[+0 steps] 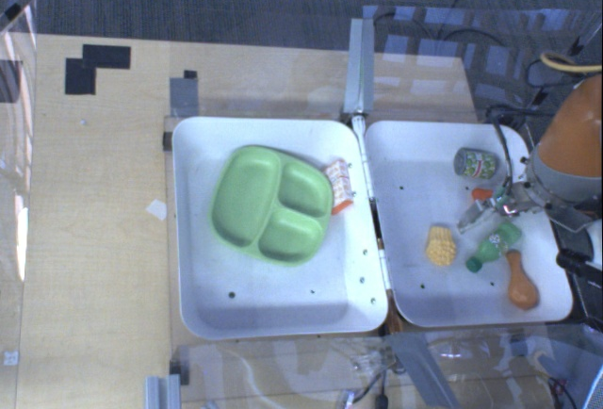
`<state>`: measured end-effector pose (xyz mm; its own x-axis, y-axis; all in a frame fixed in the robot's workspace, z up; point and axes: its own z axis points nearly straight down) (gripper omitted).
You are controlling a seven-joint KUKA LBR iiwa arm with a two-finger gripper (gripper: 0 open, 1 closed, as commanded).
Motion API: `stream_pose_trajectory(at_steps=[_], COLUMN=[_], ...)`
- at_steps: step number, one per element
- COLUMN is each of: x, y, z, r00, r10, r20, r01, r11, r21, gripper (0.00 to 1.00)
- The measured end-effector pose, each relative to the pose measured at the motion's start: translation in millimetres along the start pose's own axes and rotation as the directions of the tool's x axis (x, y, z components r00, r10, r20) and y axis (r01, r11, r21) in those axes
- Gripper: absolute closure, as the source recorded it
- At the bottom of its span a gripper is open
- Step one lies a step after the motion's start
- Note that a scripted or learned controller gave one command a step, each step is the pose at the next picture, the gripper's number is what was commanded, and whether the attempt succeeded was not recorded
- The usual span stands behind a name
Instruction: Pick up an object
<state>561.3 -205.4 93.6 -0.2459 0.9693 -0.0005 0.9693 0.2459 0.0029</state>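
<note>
1. While the gripper [482, 215] hangs low in the right bin [415, 237], nothing has been lifted yet, so I think the pick is not done.
2. The gripper looks like thin grey metal pieces pointing left, out from under the orange band [573, 139] of the arm.
3. I cannot tell what state the gripper is in, and I see nothing caught in it.
4. The things it could pick are all in the right bin. A yellow corn cob [440, 246] lies to the left of the gripper, close by but not touching it.
5. A green bottle [493, 247] lies just near of the gripper tip. It looks very close, maybe touching, but I cannot be sure.
6. An orange-brown squash [521, 283] lies nearer still, by the right side of the bin.
7. A small can [476, 163] lies at the far side of the right bin, apart from the others.
8. A little red thing [481, 194] sits right by the gripper. It is too small to name.
9. The left bin [203, 294] holds a green divided plate [271, 204] and a small packet [339, 184] at its right edge.
10. What is left, I think: close on one thing and lift it up.
11. The arm is cut off at the right edge, and its big round body covers part of the right bin's far corner.
</note>
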Motion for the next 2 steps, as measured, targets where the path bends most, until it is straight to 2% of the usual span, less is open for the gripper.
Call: stream_pose_trajectory(at_steps=[1, 2], x=[-19.9, -4.4], y=[75.8, 106.1], z=[6.4, 6.7], r00=[0.976, 0.99], r10=[-0.217, -0.144], r20=[0.006, 0.004], r01=[0.217, 0.144], r11=[0.976, 0.99], r21=[-0.006, -0.001], gripper=[0.0, 0.0])
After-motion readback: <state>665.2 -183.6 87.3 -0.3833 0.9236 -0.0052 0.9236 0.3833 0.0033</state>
